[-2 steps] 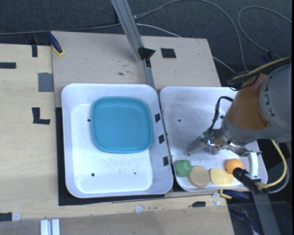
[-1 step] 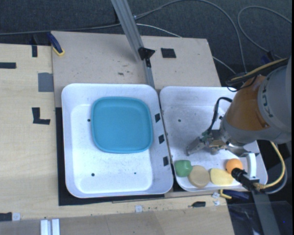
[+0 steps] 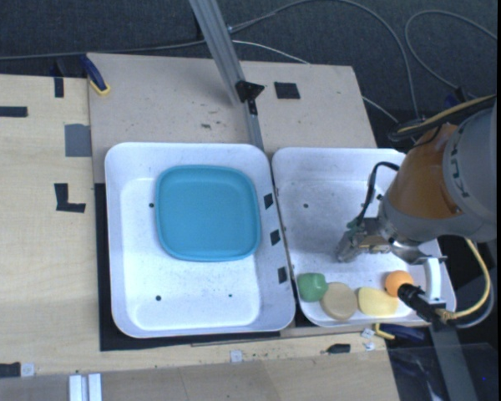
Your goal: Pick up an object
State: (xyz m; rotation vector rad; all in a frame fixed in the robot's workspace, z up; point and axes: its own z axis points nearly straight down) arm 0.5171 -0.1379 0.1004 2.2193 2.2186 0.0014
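A blue square plate (image 3: 207, 212) lies in the left bin (image 3: 129, 257). Along the near edge of the right bin (image 3: 317, 182) sit a green object (image 3: 312, 286), a tan round object (image 3: 340, 301), a yellow object (image 3: 377, 302) and an orange ball (image 3: 396, 282). My gripper (image 3: 357, 245) hangs over the right bin's middle right, just above and behind this row of objects. Nothing shows between its fingers. The grey arm with its orange band (image 3: 426, 182) comes in from the right.
A slanted metal bar (image 3: 225, 53) runs from the top down to the gap between the bins. Cables (image 3: 451, 107) lie on the dark floor behind and right. A black fitting (image 3: 417, 299) sits at the right bin's near corner.
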